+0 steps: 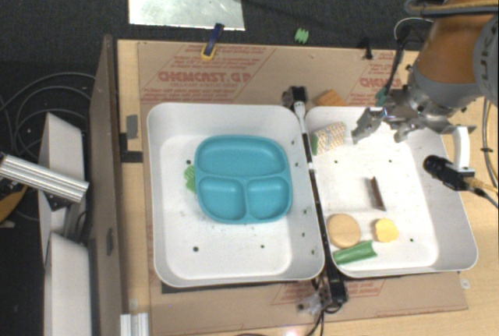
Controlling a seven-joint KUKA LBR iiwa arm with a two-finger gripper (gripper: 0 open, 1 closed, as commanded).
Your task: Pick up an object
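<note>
Right now the arm (460, 30) leans in from the right, its orange band sitting above the wrist, and the gripper (386, 126) hangs over the far edge of the right bin (425, 194). Its two fingers are spread wide apart, one pointing toward the bin's back left corner, the other toward its middle, and nothing sits between them.

Down in that right bin, the pickings are scattered. A pale mesh-textured roll with a green end (327, 138) lies in the back left corner, just beside the left fingertip but apart from it. A small dark brown stick (376, 192) lies near the middle of the bin. Along the near side, a round tan biscuit-like disc (344, 230) sits just beside a small yellow piece (385, 230), and a green pod-shaped item (356, 252) lies touching the disc's near edge.

Over in the left bin (175, 194), a blue divided plate (242, 178) takes up the centre, with a bit of green (189, 175) peeking from under its left rim.
</note>
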